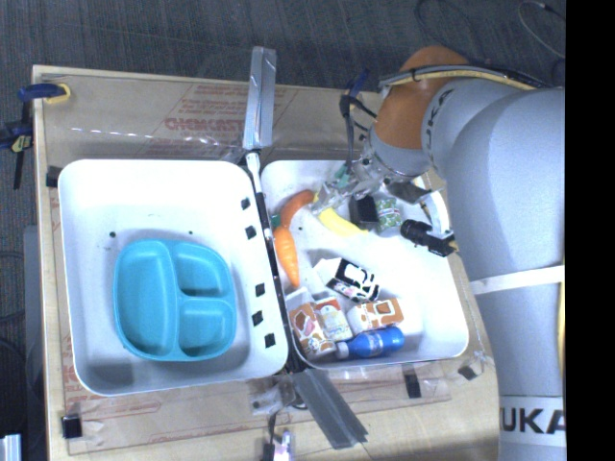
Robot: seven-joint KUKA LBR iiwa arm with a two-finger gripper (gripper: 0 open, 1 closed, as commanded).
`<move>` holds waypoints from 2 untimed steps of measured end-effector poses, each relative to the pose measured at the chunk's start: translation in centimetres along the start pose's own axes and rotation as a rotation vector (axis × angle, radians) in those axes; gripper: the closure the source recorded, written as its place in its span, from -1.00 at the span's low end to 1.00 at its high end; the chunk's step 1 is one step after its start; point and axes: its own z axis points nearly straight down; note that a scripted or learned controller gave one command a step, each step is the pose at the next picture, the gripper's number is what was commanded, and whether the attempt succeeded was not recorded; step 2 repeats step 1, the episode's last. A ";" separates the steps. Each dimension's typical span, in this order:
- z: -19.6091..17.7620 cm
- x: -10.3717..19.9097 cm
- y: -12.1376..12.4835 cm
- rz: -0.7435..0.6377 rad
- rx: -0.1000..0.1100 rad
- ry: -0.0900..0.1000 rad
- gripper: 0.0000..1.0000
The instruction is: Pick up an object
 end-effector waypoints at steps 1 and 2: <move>-9.5 4.3 1.1 0.138 0.000 0.001 1.00; -9.5 4.3 1.1 0.138 0.000 0.001 1.00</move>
